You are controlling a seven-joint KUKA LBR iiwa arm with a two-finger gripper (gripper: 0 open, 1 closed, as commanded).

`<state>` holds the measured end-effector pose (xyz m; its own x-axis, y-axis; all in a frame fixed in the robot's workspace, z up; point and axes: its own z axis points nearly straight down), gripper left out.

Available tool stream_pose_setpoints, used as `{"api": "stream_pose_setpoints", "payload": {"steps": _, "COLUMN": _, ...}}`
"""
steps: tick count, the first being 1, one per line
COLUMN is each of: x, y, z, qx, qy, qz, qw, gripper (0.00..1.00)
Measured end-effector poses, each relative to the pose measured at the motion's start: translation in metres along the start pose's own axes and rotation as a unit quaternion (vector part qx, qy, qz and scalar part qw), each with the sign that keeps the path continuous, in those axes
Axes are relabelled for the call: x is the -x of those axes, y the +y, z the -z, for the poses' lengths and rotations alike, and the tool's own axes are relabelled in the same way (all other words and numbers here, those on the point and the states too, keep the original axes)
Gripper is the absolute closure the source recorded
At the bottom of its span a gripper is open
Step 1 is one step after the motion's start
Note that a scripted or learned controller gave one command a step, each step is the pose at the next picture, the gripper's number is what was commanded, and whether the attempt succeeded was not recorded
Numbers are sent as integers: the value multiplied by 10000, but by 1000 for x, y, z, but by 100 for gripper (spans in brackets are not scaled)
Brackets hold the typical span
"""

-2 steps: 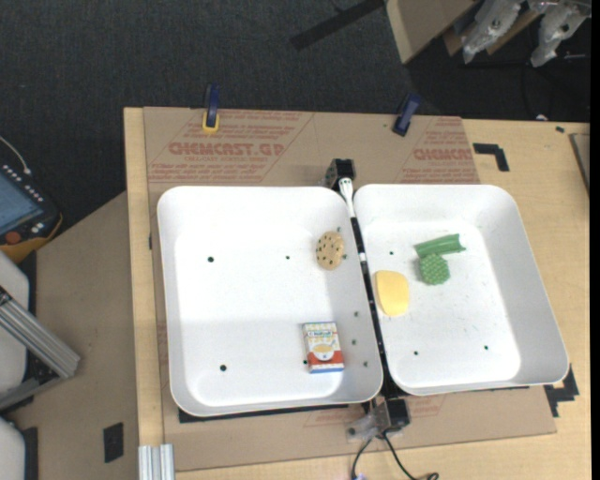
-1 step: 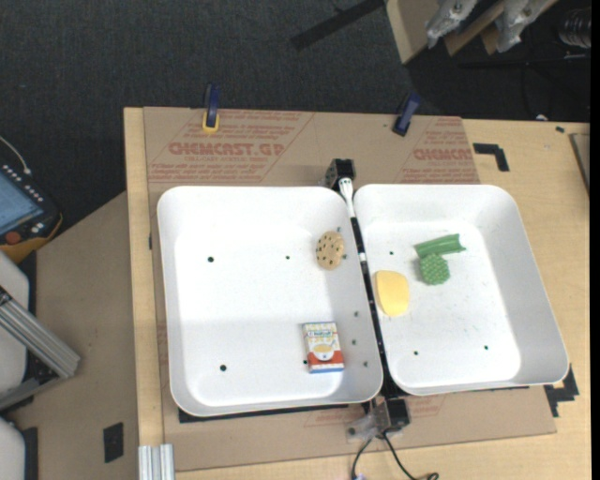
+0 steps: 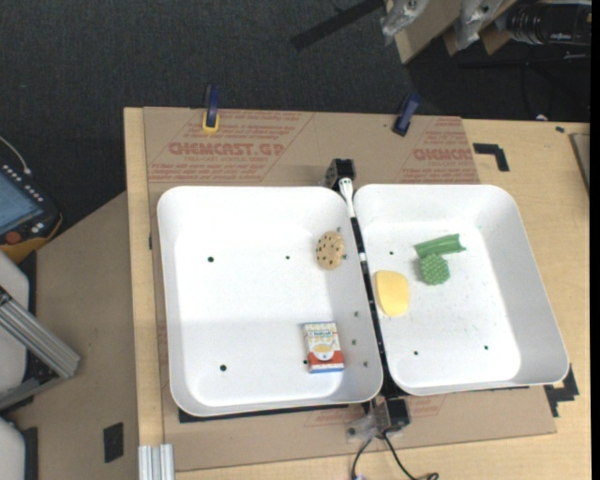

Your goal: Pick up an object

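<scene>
The left bin (image 3: pixel 234 309) holds a tan speckled cookie-like piece (image 3: pixel 329 249) near its right wall and a small printed box (image 3: pixel 322 347) near its front right corner. In the right bin (image 3: pixel 497 309) a yellow rounded object (image 3: pixel 393 292) lies beside the left wall. A green brush-like object (image 3: pixel 437 258) rests just right of it and farther back. The gripper (image 3: pixel 412 21) shows partly at the top edge, high above and behind the bins, far from every object. Nothing is seen in it.
The bins rest on a brown cardboard sheet (image 3: pixel 281 141), fixed by two blue clamps (image 3: pixel 212 111) at its back edge. A black bracket (image 3: pixel 340 174) sits between the bins at the back. Cables (image 3: pixel 380 441) trail at the front.
</scene>
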<state>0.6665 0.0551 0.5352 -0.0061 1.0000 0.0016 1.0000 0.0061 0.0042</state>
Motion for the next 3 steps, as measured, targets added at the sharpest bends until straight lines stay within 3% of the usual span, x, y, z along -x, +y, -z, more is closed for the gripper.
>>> {"api": "stream_pose_setpoints", "payload": {"steps": 1, "x": -82, "y": -1, "z": -70, "qx": -64, "qy": -1, "qz": 13, "qw": 10000, "gripper": 0}}
{"api": "stream_pose_setpoints", "payload": {"steps": 2, "x": -176, "y": -1, "z": 4, "qx": 24, "qy": 21, "qz": 25, "qw": 10000, "gripper": 0}}
{"api": "stream_pose_setpoints", "payload": {"steps": 3, "x": -18, "y": 0, "z": 1, "qx": -22, "qy": -39, "qz": -114, "qw": 9999, "gripper": 0}}
